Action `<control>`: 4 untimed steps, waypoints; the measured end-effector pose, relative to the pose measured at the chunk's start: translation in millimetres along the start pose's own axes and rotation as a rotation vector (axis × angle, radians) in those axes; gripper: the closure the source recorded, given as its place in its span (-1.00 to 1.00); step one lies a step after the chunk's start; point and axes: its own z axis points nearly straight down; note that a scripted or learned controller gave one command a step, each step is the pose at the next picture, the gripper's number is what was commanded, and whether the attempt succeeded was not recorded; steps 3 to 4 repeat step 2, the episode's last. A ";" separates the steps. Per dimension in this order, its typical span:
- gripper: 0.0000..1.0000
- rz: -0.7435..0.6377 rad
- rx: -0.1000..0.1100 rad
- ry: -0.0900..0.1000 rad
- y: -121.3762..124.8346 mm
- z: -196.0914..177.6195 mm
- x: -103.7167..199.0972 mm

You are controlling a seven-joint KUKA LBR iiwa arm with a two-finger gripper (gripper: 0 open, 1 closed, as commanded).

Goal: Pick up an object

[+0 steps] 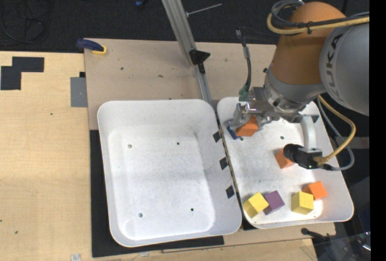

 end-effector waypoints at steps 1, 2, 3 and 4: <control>1.00 0.000 0.001 0.000 -6.6 17.0 52.2; 1.00 0.000 0.002 -0.001 -14.9 29.6 105.3; 1.00 0.000 0.002 -0.001 -14.9 29.6 105.3; 1.00 0.000 0.002 -0.001 -14.9 29.6 105.3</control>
